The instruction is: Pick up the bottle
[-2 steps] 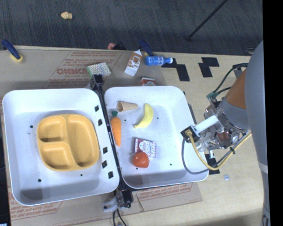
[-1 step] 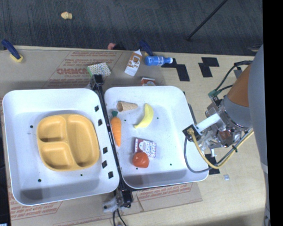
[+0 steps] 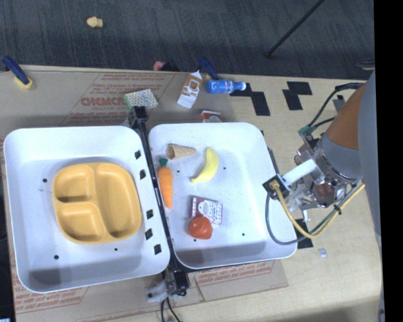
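The bottle is small and blue with a pale cap end, lying on its side on the bench behind the right bin, outside both bins. My gripper hangs off the right bin's right rim, low over the bench, wrapped in yellow and black cables. It is well to the right of and nearer than the bottle, with nothing seen in it. The grey arm with its orange band comes in from the right edge.
The right bin holds a cone, a banana, a carrot, a small packet and a red fruit. A yellow divided plate lies in the left bin. A small carton lies beside the bottle.
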`<action>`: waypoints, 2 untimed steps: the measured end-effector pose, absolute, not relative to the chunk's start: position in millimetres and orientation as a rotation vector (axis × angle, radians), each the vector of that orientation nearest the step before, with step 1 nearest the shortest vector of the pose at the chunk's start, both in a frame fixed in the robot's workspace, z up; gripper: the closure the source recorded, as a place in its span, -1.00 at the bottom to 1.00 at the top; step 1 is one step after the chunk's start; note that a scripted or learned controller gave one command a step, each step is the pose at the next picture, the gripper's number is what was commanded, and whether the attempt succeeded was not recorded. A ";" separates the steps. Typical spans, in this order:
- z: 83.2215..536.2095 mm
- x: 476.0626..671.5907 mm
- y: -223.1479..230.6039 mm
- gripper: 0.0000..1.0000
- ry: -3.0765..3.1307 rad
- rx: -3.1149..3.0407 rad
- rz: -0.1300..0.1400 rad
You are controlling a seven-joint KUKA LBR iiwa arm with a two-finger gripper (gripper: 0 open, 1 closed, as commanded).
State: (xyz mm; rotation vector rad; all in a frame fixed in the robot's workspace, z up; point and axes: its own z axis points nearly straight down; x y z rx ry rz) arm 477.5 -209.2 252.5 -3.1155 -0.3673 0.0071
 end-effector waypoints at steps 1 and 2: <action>262.2 478.0 -208.7 1.00 -0.381 -3.113 0.009; 271.8 478.4 -208.2 1.00 -0.396 -3.110 0.010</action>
